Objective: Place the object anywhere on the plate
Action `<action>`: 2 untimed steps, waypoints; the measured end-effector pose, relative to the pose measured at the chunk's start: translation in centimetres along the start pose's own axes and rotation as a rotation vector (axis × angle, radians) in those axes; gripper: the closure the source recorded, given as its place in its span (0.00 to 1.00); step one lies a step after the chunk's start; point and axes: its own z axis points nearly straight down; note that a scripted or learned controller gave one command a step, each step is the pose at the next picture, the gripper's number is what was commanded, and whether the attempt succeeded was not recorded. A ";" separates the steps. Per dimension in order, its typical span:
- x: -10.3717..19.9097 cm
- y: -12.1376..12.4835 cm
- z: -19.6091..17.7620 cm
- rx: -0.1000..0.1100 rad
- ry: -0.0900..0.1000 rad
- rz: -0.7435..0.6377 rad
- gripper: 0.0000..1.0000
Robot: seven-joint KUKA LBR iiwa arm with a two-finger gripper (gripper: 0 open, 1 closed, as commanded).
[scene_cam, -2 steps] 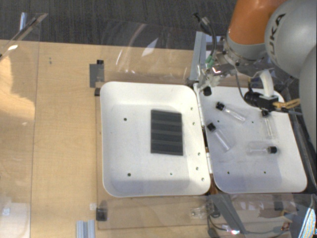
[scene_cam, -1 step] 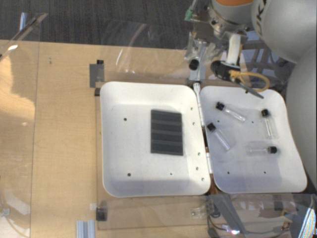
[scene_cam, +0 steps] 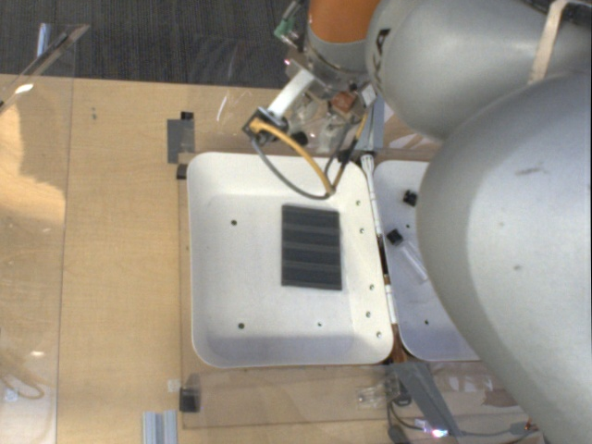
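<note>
A dark grey ribbed rectangular plate (scene_cam: 311,247) lies flat in the middle of the left white bin (scene_cam: 217,276). My gripper (scene_cam: 326,123) hangs over that bin's far rim, beyond the plate's far right corner, under the orange band. Clear housing and cables crowd it. A small brownish spot (scene_cam: 344,103) shows inside the gripper's assembly; I cannot tell what it is.
The grey arm covers most of the right bin (scene_cam: 412,303), where two small dark bits (scene_cam: 408,197) show. A black and yellow cable (scene_cam: 287,169) loops down over the left bin's far part. Wooden bench (scene_cam: 111,248) spreads left.
</note>
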 end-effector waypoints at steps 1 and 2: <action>0.0 0.0 0.0 -0.001 0.001 0.000 0.00; 1.0 -4.2 15.2 0.002 0.000 0.014 0.00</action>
